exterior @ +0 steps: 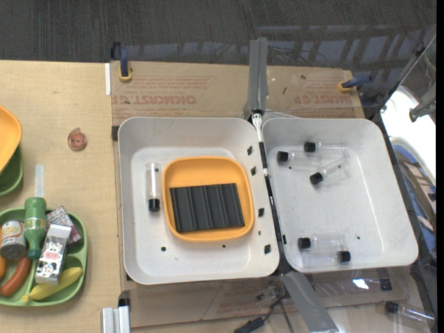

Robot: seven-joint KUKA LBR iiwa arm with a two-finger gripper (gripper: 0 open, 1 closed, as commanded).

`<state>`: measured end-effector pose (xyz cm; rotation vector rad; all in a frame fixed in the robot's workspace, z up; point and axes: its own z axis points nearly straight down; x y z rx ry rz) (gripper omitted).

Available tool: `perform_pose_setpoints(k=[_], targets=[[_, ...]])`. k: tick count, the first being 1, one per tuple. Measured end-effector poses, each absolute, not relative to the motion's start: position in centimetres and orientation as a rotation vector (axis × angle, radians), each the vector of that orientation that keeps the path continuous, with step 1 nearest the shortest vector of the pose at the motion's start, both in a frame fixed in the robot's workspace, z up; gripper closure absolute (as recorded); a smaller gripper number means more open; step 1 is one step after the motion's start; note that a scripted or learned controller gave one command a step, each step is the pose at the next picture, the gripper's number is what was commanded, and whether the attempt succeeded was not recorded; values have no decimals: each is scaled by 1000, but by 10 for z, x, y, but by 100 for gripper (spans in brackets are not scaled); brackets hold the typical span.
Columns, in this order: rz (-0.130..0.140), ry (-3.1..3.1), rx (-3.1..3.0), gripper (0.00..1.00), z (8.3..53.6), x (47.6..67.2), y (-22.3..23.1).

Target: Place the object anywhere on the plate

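left bin (139, 255) | plate (207, 166) centred, margins open | vial (152, 186) at its left edge | tool: cannot tell

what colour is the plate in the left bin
Orange-yellow, with a dark grey ribbed block lying on it; the plate shows best in the camera view.

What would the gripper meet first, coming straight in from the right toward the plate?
Likely the right bin at its outer rim. Then, if it travels low, the capped tube near that bin's middle, before the plate. Travel height cannot be judged here.
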<state>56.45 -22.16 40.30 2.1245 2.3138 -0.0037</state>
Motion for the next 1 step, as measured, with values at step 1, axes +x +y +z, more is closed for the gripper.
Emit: perform_pose_setpoints(k=[1], targets=[[-3, 2495, 1906, 0, 441, 553, -222]])
